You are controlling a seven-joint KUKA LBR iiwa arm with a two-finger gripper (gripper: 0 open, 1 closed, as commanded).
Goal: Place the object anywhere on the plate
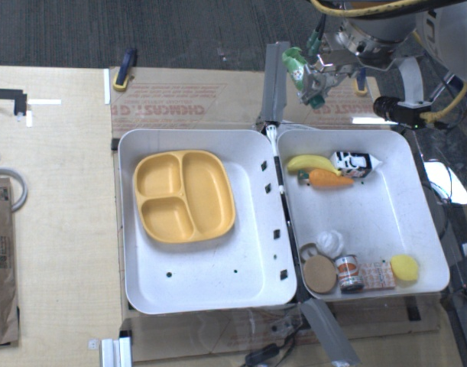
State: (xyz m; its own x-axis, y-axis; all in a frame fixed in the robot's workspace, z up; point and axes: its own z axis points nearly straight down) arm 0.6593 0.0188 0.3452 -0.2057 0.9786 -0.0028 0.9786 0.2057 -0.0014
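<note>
The yellow plate in the left bin holds nothing yet. Above the right bin's far edge, the gripper carries a green object between its fingers; placing it remains.

Dark grey carpet lies beyond the pale wooden bench.

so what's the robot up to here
The arm's hand hangs high over the far edge of the right bin with a green and white object caught at its fingers. The yellow divided plate waits in the left bin. A banana, carrot and can lie in the right bin.
</note>
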